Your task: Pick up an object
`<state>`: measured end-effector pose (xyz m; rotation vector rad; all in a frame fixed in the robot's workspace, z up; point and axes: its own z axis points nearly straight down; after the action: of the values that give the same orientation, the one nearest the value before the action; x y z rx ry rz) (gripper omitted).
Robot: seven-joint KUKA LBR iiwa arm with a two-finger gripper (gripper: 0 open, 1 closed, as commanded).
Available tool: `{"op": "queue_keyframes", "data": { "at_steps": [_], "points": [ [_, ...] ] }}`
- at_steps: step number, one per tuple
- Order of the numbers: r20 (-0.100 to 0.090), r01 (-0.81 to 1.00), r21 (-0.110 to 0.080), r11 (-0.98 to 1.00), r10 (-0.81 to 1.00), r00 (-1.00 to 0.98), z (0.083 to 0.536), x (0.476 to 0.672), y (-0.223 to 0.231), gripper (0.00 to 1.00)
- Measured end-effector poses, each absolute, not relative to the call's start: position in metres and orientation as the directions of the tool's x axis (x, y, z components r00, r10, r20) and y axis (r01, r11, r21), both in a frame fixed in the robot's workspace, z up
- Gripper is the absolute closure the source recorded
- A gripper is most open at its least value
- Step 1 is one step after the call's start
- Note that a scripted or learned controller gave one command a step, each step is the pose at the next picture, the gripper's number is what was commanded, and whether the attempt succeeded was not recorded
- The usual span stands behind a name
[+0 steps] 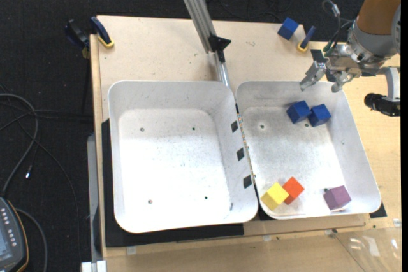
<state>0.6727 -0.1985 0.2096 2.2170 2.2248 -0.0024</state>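
Right white bin [357,156], two touching blue cubes [308,113] just below the tool [322,81], fingers spread, holding nothing

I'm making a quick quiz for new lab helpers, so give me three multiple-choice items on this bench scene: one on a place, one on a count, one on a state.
1. Where is the purple block?
A. left bin
B. right bin, near corner
C. on the bench

2. How many blue blocks lie inside the right bin?
A. one
B. two
C. four

3. What is between the fingers of the gripper?
A. nothing
B. a blue block
C. the yellow block

Answers: 1 B, it sits by the bin's near right corner. 2 B, a pair lies side by side. 3 A, the gripper hangs open above the bin's far rim.
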Motion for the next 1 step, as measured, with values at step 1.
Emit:
{"op": "queue_keyframes", "data": {
  "at_steps": [1],
  "points": [
    [-0.002, 1.000, 0.006, 0.001, 1.000, -0.001, 0.1212, 0.6736, -0.1980, 0.00]
  ]
}}
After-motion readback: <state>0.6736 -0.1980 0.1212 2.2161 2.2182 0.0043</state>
